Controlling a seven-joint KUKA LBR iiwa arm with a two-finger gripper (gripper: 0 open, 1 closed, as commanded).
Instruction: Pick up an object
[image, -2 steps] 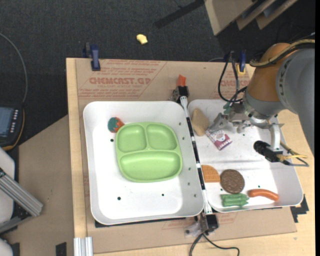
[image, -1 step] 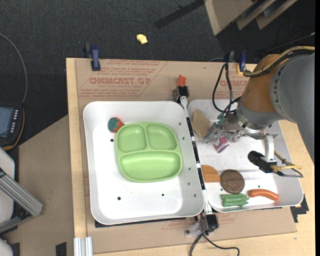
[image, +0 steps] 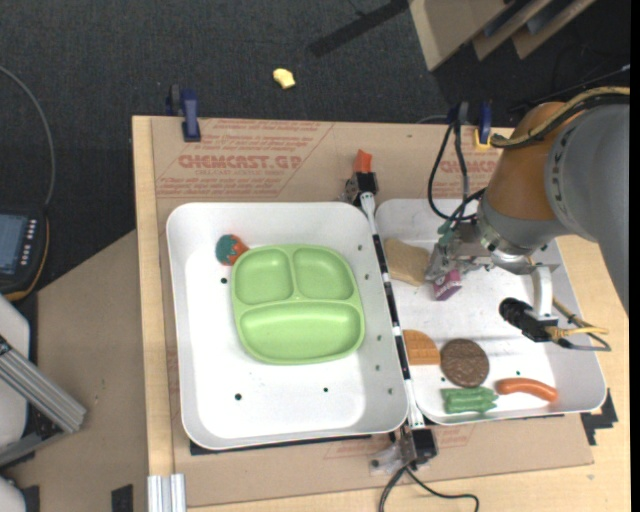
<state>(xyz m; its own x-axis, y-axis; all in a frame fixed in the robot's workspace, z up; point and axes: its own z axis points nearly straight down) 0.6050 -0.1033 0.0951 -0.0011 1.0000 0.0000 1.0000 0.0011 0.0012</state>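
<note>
My gripper (image: 446, 270) is down in the right bin (image: 575, 330), near its left side, with the grey arm and its orange band reaching in from the right. A small purple block (image: 447, 288) lies right at the gripper's tip, touching or nearly touching it; whether it is gripped I cannot tell. A tan flat piece (image: 404, 262) lies just left of the gripper. Further forward in the same bin are a brown round disc (image: 465, 362), an orange-tan wedge (image: 421, 348), a green piece (image: 468, 401) and an orange carrot-like piece (image: 527, 389).
The left bin (image: 200, 370) holds a green divided plate (image: 297, 303) and a small red and teal item (image: 231, 248) at its back left. A ridge (image: 388, 300) separates the two bins. A yellow scrap (image: 285, 77) lies on the dark floor beyond the bench.
</note>
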